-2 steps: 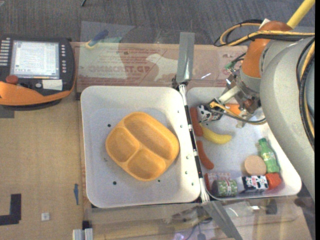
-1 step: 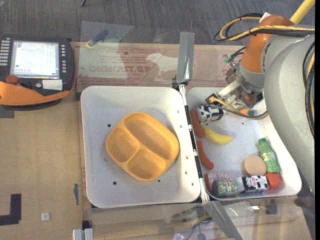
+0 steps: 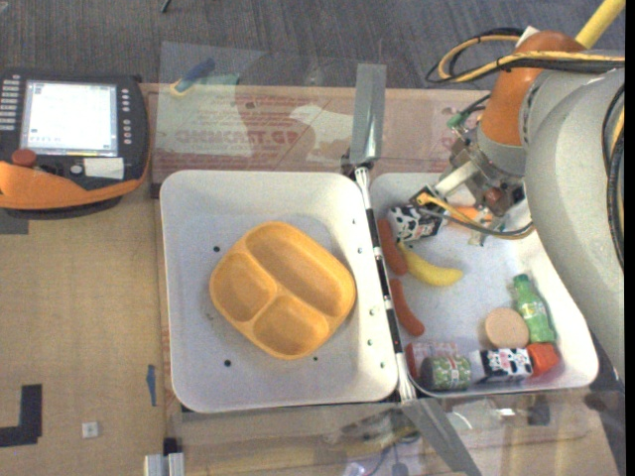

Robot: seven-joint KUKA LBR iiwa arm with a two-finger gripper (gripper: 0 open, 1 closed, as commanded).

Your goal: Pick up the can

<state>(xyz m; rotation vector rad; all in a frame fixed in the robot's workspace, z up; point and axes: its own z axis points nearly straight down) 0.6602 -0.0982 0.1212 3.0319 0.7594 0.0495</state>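
Two white bins sit on the table; the can (image 3: 448, 371) lies on its side at the near wall of the right bin (image 3: 570, 370), well apart from the claw (image 3: 429, 202). The claw's opening cannot be told. The can looks stiff, smooth, likely to roll; gripping across its middle seems best.

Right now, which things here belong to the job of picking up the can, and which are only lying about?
For the job:
- can, on its side, right bin's near edge
- gripper, above the cow-print carton

Lying about:
- orange tray, left bin
- banana
- two sausages
- green bottle
- teach pendant
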